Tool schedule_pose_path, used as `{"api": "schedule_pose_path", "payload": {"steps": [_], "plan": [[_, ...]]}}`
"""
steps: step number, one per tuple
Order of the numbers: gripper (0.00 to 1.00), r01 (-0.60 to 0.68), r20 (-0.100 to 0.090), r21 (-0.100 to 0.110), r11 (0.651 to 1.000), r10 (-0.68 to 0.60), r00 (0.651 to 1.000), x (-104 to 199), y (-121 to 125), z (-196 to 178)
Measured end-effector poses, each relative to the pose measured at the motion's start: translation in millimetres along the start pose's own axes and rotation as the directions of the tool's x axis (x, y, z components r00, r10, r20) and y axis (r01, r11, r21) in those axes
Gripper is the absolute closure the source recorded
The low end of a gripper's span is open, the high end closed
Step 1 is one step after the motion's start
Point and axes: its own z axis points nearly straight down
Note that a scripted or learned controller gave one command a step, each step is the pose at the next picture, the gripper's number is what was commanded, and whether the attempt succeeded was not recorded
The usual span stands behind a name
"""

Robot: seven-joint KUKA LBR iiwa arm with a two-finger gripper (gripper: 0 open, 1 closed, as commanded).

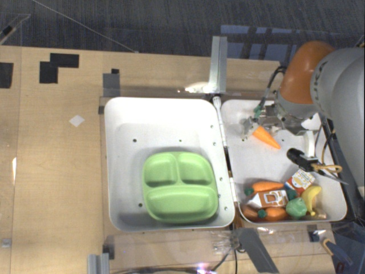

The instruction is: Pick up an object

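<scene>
Nearest the camera, along the front wall of the right bin (336, 213), lies a pile of toy food: two carrots (268, 186), a small juice carton (270, 198), a green pepper (296, 208), a banana (311, 197) and a small packet (300, 180). Farther back, the gripper (263, 119) hangs over a third, loose carrot (267, 137), whose thick end sits just beneath it, and I cannot tell how its jaws stand. The grey arm (342, 87) reaches in from the right, bent down over the two white bins on the pale wooden bench (51, 170); the left bin (122, 119) holds one green divided plate (180, 186).
</scene>
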Motion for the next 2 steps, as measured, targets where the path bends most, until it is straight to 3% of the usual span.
{"api": "schedule_pose_path", "payload": {"steps": [1,2], "plan": [[1.0,0.003,-0.002,-0.008,1.0,-0.003,1.0,2.5,3.6,-13.9],[1.0,0.005,-0.002,-0.014,1.0,-0.005,1.0,3.3,5.8,-26.0]]}}
